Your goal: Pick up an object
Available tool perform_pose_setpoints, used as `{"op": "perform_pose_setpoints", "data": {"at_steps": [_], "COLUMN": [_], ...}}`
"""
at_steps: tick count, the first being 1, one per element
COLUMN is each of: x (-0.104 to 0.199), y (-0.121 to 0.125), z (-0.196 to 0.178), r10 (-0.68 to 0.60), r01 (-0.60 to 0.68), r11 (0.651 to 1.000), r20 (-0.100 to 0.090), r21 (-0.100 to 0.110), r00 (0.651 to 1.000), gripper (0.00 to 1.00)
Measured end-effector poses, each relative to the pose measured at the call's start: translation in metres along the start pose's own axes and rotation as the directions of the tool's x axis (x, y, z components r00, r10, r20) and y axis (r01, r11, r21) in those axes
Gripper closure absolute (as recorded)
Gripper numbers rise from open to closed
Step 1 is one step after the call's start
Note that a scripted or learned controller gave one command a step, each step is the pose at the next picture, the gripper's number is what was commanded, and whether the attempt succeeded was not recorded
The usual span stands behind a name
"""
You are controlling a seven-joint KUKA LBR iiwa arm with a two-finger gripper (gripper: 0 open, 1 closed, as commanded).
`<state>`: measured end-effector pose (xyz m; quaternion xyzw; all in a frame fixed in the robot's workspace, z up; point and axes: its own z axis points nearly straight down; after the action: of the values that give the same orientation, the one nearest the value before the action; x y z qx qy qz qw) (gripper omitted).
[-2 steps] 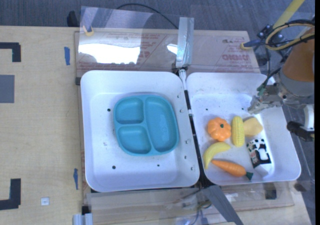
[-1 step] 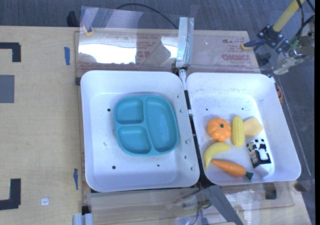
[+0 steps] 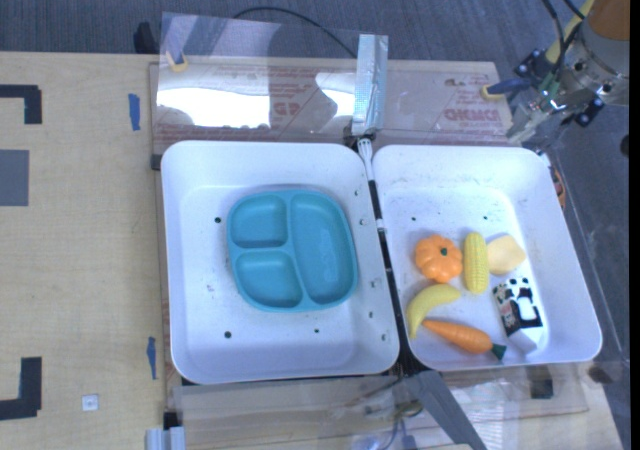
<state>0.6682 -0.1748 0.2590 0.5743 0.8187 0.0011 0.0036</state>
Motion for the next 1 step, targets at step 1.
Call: {"op": "perform_pose_setpoints", "data": {"at_steps": [1], "x": [0.059], "y": [0.0206], "z": [0.0036], "r10": [-0.143], "r01": [0.143], "r11": [0.99], "r20": [-0.007], "r21": [0.005], "r00": [0.99], "gripper": [1.0]}}
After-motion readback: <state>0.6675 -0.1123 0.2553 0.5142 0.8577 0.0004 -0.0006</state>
